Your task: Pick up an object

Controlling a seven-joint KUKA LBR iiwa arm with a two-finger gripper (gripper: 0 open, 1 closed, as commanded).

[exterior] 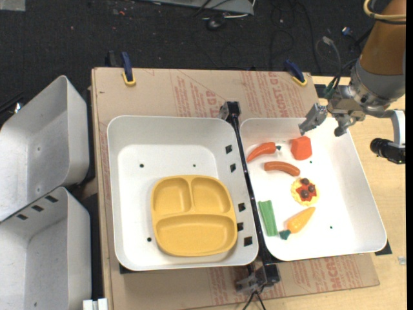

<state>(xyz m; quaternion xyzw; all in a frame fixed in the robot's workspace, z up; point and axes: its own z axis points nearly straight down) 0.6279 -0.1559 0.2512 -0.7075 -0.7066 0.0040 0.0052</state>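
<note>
A: Where were the pickable items found?

B: All were seen in the right bin (361, 173). An orange-red block (301, 148) was seen nearest the gripper (327, 121), just below and to the left of it in the camera view; it was stubby, with no clear long axis. A red chilli pepper (261, 151) was laid to its left, its long axis slanted, the thicker end raised toward the upper right and the tail dropped toward the divider.

A: And the rest?

B: A toy sausage (282, 168) was laid almost level across the bin, tilted slightly down to the right. Below it a small round pizza (304, 190) was placed. A green stick (267, 217) was laid nearly along the divider, running top to bottom. Just beside it a yellow-orange pepper (299, 221) was pointed up and right, its green stem end at the lower left.

A: How was the gripper found?

B: Its two fingers were spread apart, nothing being gripped between them; it was held above the bin's upper edge, apart from the block.

A: The left bin (129, 141)?

B: A yellow three-compartment plate (192, 216) was held in it.
</note>
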